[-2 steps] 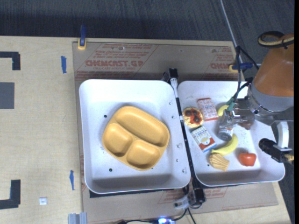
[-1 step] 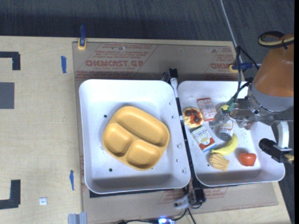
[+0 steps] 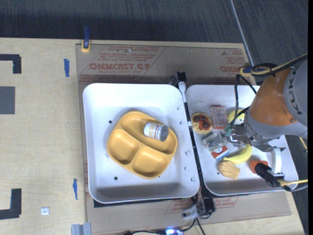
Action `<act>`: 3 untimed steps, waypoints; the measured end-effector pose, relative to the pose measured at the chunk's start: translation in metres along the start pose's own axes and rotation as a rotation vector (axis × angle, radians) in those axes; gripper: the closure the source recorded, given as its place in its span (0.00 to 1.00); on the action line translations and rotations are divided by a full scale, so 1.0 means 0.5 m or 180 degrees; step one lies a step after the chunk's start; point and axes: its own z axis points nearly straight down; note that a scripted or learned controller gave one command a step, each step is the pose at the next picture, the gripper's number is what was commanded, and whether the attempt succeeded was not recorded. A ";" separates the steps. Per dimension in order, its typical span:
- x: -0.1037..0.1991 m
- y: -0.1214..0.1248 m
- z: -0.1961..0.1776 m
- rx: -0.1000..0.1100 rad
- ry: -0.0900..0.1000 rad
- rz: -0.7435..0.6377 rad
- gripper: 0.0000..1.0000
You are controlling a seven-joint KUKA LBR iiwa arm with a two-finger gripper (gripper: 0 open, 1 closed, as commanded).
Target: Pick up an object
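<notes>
Gripper (image 3: 234,133) low in right bin (image 3: 205,94), mid-bin among the toys; a banana (image 3: 240,154) lies just below it toward the near edge, touching a ridged chip (image 3: 229,169). Best approach, by judgement: descend straight, centre on one item, avoid pinching two. Finger spread cannot be told; nothing visibly held.

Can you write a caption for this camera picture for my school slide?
Robot arm's pincer reaches into the right bin of toy food beside a banana.
</notes>
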 end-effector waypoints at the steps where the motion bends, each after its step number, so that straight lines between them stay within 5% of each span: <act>1: 0.000 0.001 -0.021 -0.0006 -0.0004 -0.0001 1.00; 2: 0.164 -0.011 -0.167 0.0018 0.0008 -0.0007 1.00; 3: 0.032 -0.051 -0.167 0.0024 0.0007 -0.0002 1.00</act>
